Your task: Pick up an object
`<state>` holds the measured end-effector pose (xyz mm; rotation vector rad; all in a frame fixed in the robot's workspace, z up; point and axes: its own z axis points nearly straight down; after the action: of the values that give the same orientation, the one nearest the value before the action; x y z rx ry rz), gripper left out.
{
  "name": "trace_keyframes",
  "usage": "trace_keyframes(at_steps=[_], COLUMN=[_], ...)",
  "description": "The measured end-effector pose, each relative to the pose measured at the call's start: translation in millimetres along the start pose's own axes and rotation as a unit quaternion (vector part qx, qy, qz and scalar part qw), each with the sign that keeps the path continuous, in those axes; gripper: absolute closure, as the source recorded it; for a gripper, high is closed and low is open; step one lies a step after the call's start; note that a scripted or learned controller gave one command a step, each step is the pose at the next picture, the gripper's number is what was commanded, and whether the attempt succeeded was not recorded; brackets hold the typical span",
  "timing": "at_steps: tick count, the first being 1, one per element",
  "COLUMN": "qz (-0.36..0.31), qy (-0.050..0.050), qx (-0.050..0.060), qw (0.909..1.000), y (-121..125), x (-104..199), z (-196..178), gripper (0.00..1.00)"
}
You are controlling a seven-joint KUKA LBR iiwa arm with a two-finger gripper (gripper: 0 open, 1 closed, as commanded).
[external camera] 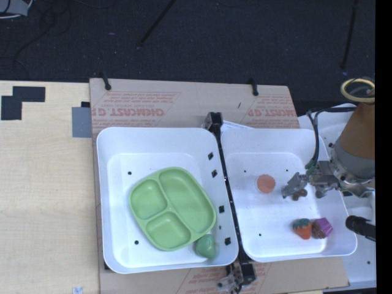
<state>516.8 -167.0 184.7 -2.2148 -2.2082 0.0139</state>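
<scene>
We are seeing a green divided plate and a green ball lying in the left bin. In the right bin, a pink disc is sitting just left of our gripper; a small orange toy and a small purple toy are resting nearer the front.

The grey metal two-finger gripper is a small cluster of dull, angular parts. Just behind it sits a grey wrist block, pale and blocky, with a black cable looping up from it. Above the wrist the broad orange band wraps the arm, topped by a pale yellowish ring.
</scene>
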Motion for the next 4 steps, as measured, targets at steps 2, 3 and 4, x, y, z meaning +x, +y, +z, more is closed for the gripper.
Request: trace_keyframes(at_steps=[2, 3, 4], qz=[-0.002, -0.001, 0.001], qy=[0.000, 0.000, -0.001], qx=[-0.004, -0.004, -0.006], qw=[1.0000, 1.0000, 1.0000], y=[0, 0, 0], x=[7, 8, 6], z=[38, 92, 79], gripper=[0.00, 0.00, 1.00])
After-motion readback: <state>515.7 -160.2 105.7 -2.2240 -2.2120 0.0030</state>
